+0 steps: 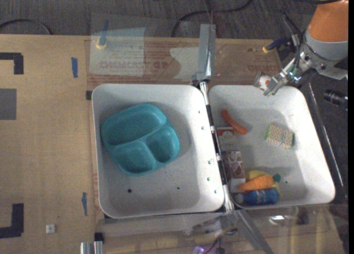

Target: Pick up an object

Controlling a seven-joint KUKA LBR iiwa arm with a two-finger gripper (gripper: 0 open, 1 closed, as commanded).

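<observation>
The right bin [310, 136] holds the loose things that could be picked. A toy carrot [255, 182] lies near its front left corner, orange with a green tip pointing right. Just in front of it and touching it lies a blue bottle [259, 196] on its side, against the bin's front wall. Behind the carrot, along the left wall, stands a small carton [235, 164] with red print, and behind that another small white and red packet [225, 135]. An orange-red sausage-shaped toy [234, 122] lies slanted in the rear left part of the bin, just beside that packet. A pale yellow-green sponge block [279, 135] sits alone toward the right of the bin's middle, well apart from the rest.

The jaws [269, 84] hang over the rear rim of the right bin, near its middle, above the counter [50, 136] edge and apart from all the objects. Whether they are open or closed cannot be told; nothing shows between them. The grey arm with its orange band [329, 23] reaches in from the upper right.

The left bin [110, 192] holds a teal divided plate [140, 138] with three compartments, lying in the bin's rear left half. A metal divider bar [206, 53] runs back from the seam between the two bins, over a clear sheet [138, 53] on the counter. Blue tape marks [74, 67] and black markings [14, 63] show on the counter's left part.
</observation>
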